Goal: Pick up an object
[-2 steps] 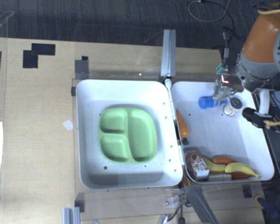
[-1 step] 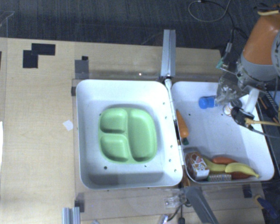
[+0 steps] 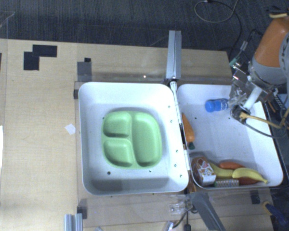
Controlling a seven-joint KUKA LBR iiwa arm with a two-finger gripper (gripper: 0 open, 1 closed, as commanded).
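Note:
A small bottle with a blue end (image 3: pixel 214 105) is in the upper part of the right bin (image 3: pixel 241 146), lying sideways with its clear body pointing right. My gripper (image 3: pixel 234 100) is right against that clear end, reaching in from the right edge of the bin. The wrist hides where the two meet, so I cannot tell whether the bottle is gripped or merely touched. An orange carrot-shaped piece (image 3: pixel 187 129) lies along the bin's left wall. A yellow banana (image 3: pixel 248 174), a red piece (image 3: pixel 230 165) and a round brown-and-white packet (image 3: pixel 203 170) crowd the bin's front edge.
The left bin (image 3: pixel 91 105) holds a green divided plate (image 3: pixel 132 138) in its middle. A metal post (image 3: pixel 174 52) rises behind the wall that separates the two bins. Bare white floor lies in the middle of the right bin.

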